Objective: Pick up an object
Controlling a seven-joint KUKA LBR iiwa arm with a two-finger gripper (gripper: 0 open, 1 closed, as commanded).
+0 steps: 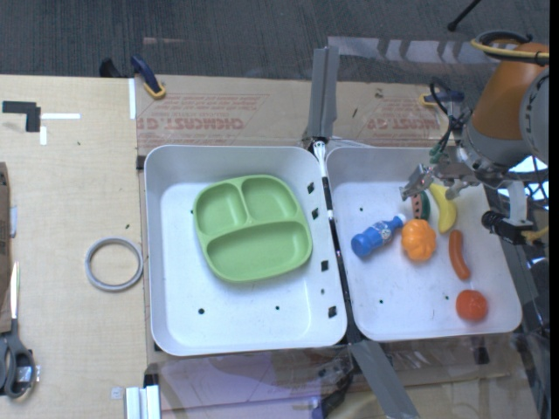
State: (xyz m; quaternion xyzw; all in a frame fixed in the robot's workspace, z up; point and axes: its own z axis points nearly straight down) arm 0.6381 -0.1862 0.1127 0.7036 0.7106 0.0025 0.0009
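The banana [445, 209] lies at the far side of the right bin [367, 317], an orange [419, 239] and a blue bottle [376, 236] just beside it. My hand [434, 184] hangs above the banana; how wide it stands I cannot tell. I should come down square on the banana, away from the orange.

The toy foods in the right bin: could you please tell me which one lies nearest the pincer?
The yellow banana, just below the pincer; the orange pumpkin, sausage and tomato lie farther off.
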